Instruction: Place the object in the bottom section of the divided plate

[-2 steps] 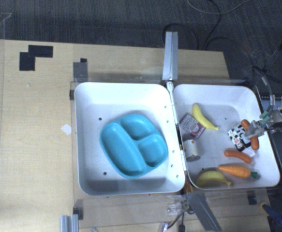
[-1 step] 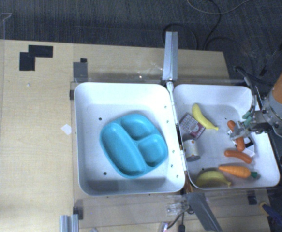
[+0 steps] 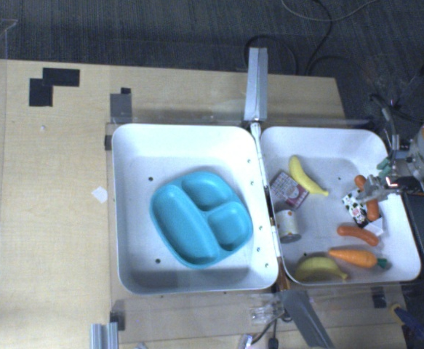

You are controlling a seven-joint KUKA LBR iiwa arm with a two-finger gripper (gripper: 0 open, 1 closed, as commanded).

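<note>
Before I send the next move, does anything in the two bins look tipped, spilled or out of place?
Nothing stands out. The blue divided plate sits flat but turned at an angle in the left bin. In the right bin, the small can lies on its side among loose toy foods. No spills or damage visible.

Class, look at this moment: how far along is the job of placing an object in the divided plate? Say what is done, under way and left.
Done: nothing yet; the blue divided plate in the left bin holds no object. Under way: the gripper is low in the right bin, over a black-and-white item near the banana and carrot. Left: grasping, carrying across and placing.
</note>
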